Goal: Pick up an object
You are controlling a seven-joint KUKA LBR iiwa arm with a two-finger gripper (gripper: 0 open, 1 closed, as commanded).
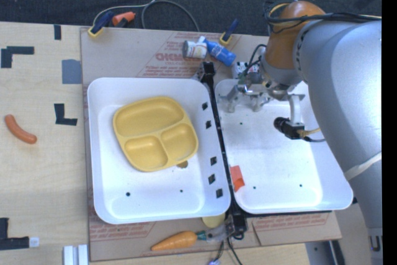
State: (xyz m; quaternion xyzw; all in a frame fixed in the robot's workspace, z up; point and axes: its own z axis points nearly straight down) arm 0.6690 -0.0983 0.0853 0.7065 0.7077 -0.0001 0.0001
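Over the right bin, near its top-left corner, the gripper hung low off the grey arm; its state could not be told, the parts blurring into cables and wrist hardware. Left bin held a yellow divided plate, lying flat, with a small dark item at its lower right edge mostly hidden. An orange tag sat at the right bin's left wall. Outside the bins: a carrot below, a sausage far left, a bottle above.

Bright even overhead light, soft faint shadows, mild glare on white bins, slightly soft focus
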